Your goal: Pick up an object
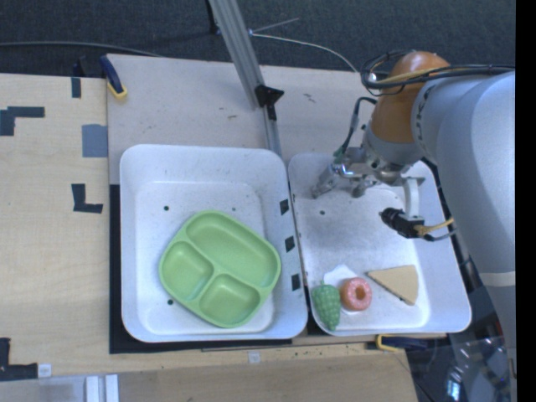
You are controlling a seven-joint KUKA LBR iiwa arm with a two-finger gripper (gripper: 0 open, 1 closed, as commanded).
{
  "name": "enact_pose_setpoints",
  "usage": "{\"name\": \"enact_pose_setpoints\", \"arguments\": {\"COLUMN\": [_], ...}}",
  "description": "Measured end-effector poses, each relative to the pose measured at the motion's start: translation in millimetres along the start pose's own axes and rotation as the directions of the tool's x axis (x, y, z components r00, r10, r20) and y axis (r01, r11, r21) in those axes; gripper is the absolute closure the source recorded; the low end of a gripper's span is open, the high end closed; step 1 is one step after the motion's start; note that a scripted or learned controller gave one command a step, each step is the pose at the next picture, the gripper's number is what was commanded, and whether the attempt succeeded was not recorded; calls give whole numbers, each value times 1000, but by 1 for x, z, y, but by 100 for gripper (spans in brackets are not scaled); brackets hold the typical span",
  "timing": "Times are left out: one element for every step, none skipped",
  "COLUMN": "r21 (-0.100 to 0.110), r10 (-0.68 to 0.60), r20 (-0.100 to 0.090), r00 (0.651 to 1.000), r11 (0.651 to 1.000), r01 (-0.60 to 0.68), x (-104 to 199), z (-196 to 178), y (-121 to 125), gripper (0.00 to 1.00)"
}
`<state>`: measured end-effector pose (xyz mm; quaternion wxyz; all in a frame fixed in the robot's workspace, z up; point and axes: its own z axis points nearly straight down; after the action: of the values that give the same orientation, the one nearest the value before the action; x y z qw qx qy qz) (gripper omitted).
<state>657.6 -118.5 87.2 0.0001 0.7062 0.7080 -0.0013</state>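
The gripper (339, 182) is held low over the far end of the right bin (368, 233), well apart from anything graspable; whether the jaws are spread or pressed together cannot be told, and nothing is seen between them. The candidates — a green knobbly piece (327, 305), a pink ring (357, 293) and a tan wedge (397, 283) — are clustered along the near wall. A green divided plate (219, 268) is laid in the left bin (142, 174). No pick is judged made yet.
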Motion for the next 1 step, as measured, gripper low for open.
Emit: {"name": "enact_pose_setpoints", "arguments": {"r21": [0], "r10": [-1], "r20": [-1], "r00": [1000], "r11": [1000], "r01": [1], "x": [1], "z": [-11], "y": [0], "gripper": [100]}}
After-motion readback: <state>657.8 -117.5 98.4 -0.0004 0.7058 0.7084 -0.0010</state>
